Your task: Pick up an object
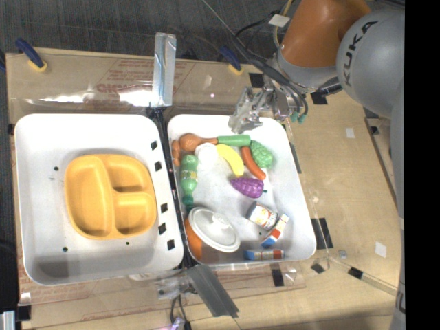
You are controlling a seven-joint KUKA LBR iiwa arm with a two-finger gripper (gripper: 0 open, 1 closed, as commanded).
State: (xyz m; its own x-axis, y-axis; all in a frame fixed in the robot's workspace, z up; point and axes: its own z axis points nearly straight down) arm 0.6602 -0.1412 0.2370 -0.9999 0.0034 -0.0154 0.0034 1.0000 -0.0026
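The right bin [300, 205] holds a heap of toy food: a yellow banana [232, 160], a purple eggplant [247, 186], a green leafy piece [262, 154], a green cucumber [234, 141] and a brown drumstick [188, 143]. Nearer the front lie a white lid [214, 229] over an orange bowl [194, 245], a small white bottle [265, 217] and a marker [265, 254]. My gripper [246, 121] hangs above the bin's far rim, just beyond the cucumber. It looks open, with nothing between its fingers.
The left bin [31, 157] holds a yellow divided plate [110, 194]. A silver taped post [164, 71] stands behind the wall between the bins. The grey arm with its orange band [323, 26] comes in from the upper right, trailing cables.
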